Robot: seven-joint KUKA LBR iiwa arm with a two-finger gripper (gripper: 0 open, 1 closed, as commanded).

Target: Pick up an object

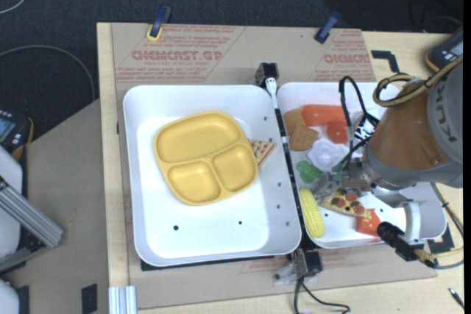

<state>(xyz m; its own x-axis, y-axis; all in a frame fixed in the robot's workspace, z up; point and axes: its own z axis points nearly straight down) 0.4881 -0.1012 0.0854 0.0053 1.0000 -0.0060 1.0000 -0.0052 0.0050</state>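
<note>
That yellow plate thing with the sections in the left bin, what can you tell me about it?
The yellow divided plate looks like smooth moulded plastic, with rounded corners and three compartments: one long, two smaller. It lies flat and right side up, turned at an angle, in the left white bin. A small tan waffle-patterned piece sits at its right edge.

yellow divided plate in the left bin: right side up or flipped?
Right side up. The yellow divided plate lies flat in the left bin, its three hollow compartments facing the camera, nothing in them.

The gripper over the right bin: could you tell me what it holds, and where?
It cannot be told: the arm's wrist hides the gripper above the toy food in the right bin.
</note>
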